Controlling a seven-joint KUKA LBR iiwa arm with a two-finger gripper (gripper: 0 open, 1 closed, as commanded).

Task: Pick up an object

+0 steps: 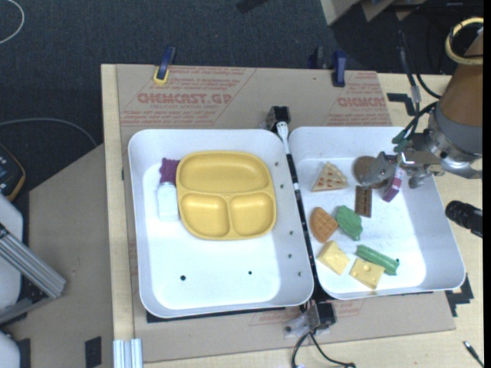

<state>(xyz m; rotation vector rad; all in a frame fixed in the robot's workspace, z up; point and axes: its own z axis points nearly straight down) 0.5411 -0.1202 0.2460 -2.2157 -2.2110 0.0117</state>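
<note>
My gripper [397,169] hangs over the upper right part of the right bin [430,274], at the end of the grey arm with the orange band. A small purple piece [393,185] shows just under it, and a grey round piece [370,169] sits at its left side; whether either is held I cannot tell. Below lie a brown bar [364,201], a waffle wedge [330,177], an orange cookie [324,223], a green toy [349,222], a green bean pod [377,257] and two yellow cheese blocks [334,257].
The left bin [222,286] holds a yellow divided plate [226,192] and a purple-and-white bottle [166,187] by its left wall. A black divider strip [291,182] runs between the bins. Clamps sit at the bench's far edge.
</note>
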